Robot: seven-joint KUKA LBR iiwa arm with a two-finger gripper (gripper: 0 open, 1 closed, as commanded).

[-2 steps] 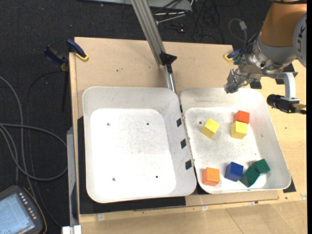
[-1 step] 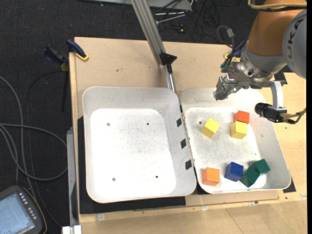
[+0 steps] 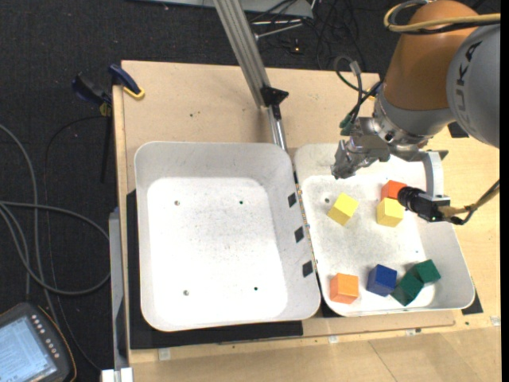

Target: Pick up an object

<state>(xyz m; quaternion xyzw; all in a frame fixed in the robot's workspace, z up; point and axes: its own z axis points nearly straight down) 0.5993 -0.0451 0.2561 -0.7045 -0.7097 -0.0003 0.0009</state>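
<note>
Nothing has been lifted yet, as far as the view shows: every block lies on the floor of the right bin (image 3: 445,249), and the left bin (image 3: 159,237) carries none. The whole pick is, by my judgement, still to come.

Blocks in the right bin sit in two loose groups. Toward the bin's far side lie a yellow block (image 3: 344,208), a second yellow block (image 3: 390,212) and an orange-red block (image 3: 393,189) touching that second one. Along the bin's near edge lie an orange block (image 3: 344,286), a blue block (image 3: 382,279) and two green blocks (image 3: 418,281) close together at the near right corner.

The pincer (image 3: 347,164) hangs over the far left corner of the right bin, just beyond the first yellow block and apart from it. Its dark tip is seen from above and at a slant, so I cannot tell whether it stands apart or together. Nothing is visible between its tips, and it appears to touch no block.

The nearest candidate looks to be the first yellow block, lying free of its neighbours.
</note>
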